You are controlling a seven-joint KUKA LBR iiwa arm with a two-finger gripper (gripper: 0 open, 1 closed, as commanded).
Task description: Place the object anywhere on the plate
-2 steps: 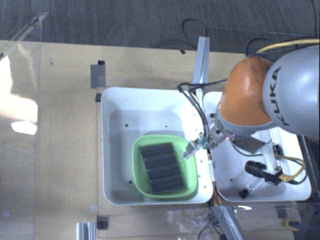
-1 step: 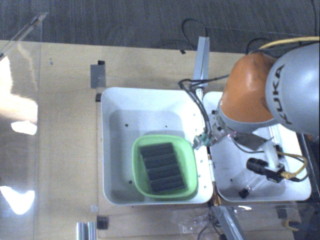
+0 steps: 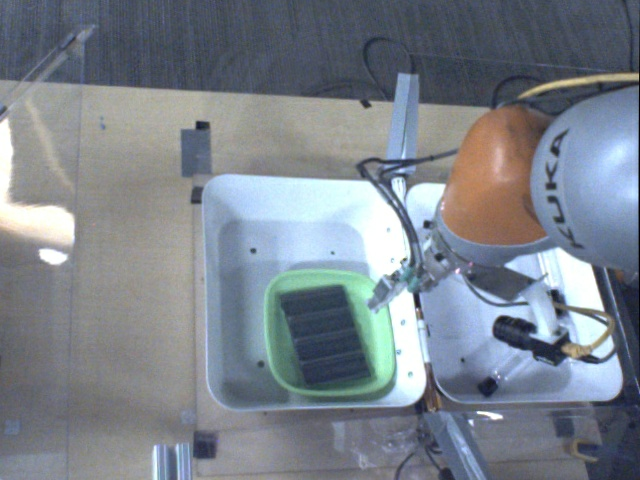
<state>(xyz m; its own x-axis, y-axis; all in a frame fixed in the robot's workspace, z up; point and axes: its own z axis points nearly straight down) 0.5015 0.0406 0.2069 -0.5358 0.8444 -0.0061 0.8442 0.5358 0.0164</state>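
- The arm (image 3: 540,183) is reaching in over the seam between the two bins, its gripper (image 3: 400,286) hanging just beside the plate's right rim.
- The dark ridged object (image 3: 322,336) is lying on the green plate (image 3: 275,313) in the left bin (image 3: 225,268).
- Whether the gripper is clamped or parted, I cannot tell.
- Advice: lift straight up, clearing the rim and avoiding nudging the plate.

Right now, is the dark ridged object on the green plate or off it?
On it. The dark ridged object lies flat inside the rim of the green plate, which sits in the left bin.
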